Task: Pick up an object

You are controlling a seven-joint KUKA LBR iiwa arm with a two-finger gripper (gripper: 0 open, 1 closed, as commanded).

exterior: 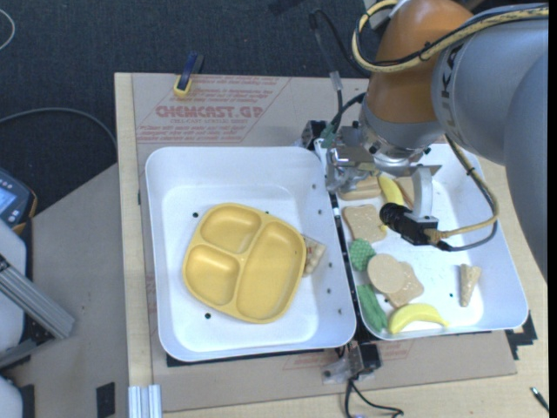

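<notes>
My gripper (346,174) hangs low over the far left corner of the right bin (498,259), by the wall between the two bins. Toy food lies in that bin: a tan bread slice (364,223) just in front of the gripper and a small yellow piece (391,190) to its right. Nearer the front lie a green leafy piece (360,252), a round bun (392,277), a green pod (372,305), a yellow banana (416,319) and a pale cone (469,284). The gripper's body hides whatever is under it.
The left bin (165,198) bears a yellow divided plate (244,261) with a small tan piece (313,255) at its right edge. A black cable plug (409,225) dangles from the wrist over the right bin. A yellow and blue clip (185,75) lies on the board behind.
</notes>
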